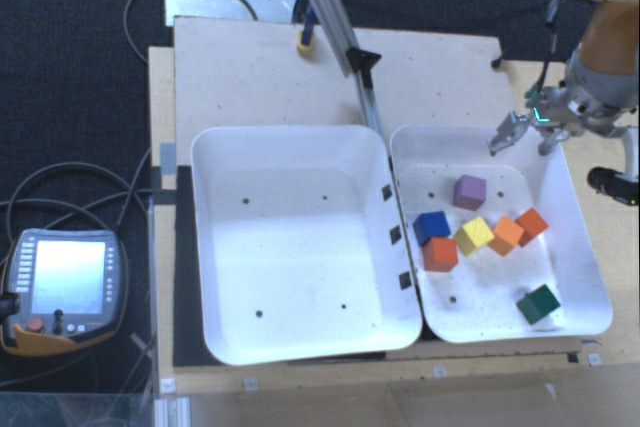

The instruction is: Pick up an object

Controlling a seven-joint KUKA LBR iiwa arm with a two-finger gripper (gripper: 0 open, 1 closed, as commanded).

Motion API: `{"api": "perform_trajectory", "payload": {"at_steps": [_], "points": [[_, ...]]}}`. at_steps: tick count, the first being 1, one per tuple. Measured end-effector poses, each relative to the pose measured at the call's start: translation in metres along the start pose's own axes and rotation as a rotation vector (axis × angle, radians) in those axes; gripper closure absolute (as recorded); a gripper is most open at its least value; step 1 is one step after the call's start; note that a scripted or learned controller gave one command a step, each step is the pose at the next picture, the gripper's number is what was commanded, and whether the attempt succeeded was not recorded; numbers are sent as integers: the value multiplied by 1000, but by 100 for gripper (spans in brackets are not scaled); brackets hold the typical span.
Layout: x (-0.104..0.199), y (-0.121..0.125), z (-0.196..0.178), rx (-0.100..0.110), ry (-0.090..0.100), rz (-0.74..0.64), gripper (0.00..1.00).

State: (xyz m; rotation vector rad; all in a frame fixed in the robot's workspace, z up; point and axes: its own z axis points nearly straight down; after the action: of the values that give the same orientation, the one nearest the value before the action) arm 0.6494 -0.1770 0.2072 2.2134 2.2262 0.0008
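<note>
Above the right bin [575,215], the gripper [525,135] hangs open over unmarked blocks [478,233].

Glossy white plastic bins [300,147], matt speckled board [260,75]

From my station I see two bins side by side on the bench [300,65], the left bin [215,245] taking the middle of the frame and the right bin [585,285] at centre right, their inner walls touching. In the right bin, one cube [470,191] sits toward the top; below it a row of four [484,237] runs across the middle, some touching, and a single cube [539,303] lies apart at the lower right. The gripper [528,137] hangs over that bin's upper rim, the arm [605,45] entering from the upper right, and a pendant [60,290] lies off the bench at the lower left.
</note>
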Motion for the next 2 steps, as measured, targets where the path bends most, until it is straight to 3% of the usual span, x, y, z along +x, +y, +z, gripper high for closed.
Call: {"api": "perform_trajectory", "payload": {"at_steps": [2], "points": [[-10, 10, 97, 1, 1, 4, 0]]}}
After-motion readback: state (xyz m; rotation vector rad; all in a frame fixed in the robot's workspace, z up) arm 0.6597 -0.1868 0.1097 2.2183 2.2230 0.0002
